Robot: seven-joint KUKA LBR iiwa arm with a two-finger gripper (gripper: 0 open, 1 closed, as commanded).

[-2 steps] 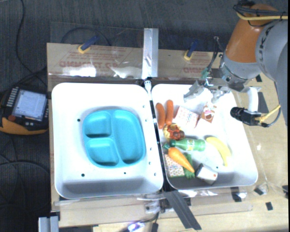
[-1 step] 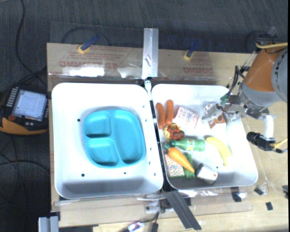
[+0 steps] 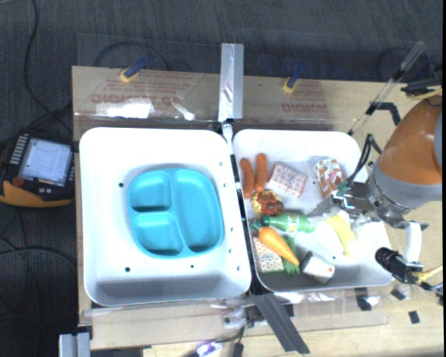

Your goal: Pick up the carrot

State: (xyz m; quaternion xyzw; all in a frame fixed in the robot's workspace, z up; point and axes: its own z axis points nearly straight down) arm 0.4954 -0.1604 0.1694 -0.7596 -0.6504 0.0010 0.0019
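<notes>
The carrot (image 3: 278, 245) is orange with a green top and lies tilted in the lower left part of the right bin (image 3: 297, 138). It rests just below a green bottle (image 3: 287, 224) and partly over a checkered packet (image 3: 266, 257). My gripper (image 3: 340, 203) hangs over the right side of that bin, above a yellow banana (image 3: 343, 234). It is about a hand's width to the right of the carrot and apart from it. The orange-banded arm (image 3: 418, 155) reaches in from the right.
Two sausages (image 3: 253, 174), a red-patterned packet (image 3: 288, 180), a round snack bag (image 3: 328, 173) and a white block (image 3: 317, 268) also lie in the right bin. The left bin (image 3: 104, 222) holds a blue divided tray (image 3: 175, 210). A metal divider (image 3: 230, 80) stands behind the bins.
</notes>
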